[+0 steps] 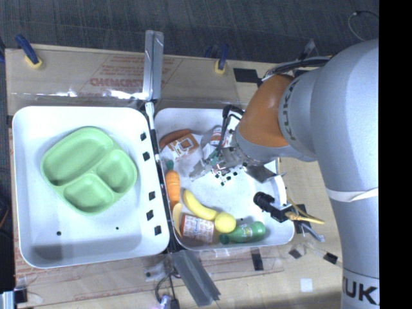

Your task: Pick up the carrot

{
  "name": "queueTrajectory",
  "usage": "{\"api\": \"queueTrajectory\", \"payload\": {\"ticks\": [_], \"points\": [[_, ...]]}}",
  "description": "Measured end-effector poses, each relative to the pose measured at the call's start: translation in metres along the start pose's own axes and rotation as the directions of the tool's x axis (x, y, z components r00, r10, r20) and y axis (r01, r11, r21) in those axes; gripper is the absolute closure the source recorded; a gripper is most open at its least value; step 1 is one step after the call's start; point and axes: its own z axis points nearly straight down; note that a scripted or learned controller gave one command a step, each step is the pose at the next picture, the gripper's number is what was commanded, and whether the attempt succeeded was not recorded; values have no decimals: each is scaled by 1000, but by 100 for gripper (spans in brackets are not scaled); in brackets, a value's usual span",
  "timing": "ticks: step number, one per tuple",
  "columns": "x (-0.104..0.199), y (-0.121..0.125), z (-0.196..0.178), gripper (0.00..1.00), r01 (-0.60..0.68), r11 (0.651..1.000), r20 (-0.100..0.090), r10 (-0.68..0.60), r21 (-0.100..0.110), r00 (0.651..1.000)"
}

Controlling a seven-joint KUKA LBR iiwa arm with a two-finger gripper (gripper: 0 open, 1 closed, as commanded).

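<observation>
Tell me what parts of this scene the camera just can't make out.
- Gripper: the arm's orange band covers its top, and the fingers blur into clutter, so open or shut is unclear.
- Right bin: its far right corner lies under the arm.
- Brown packet: label too small to read.
- Carrot: its lower end is tucked behind the banana.
- Can: print too blurred to read.

Bench point(77, 63), two white bins point(38, 250) side by side, blue clamps point(29, 51)

One carrot point(172, 187), two bins point(26, 172)
</observation>
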Motion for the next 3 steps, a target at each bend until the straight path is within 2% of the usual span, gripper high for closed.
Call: {"api": "queueTrajectory", "payload": {"ticks": [1,2,3], "points": [[-6,89,2,0,292,956,-12,-292,35,956],[-13,96,3,0,217,975,-39,-215,49,976],[13,23,14,0,207,978,-13,-207,18,978]]}}
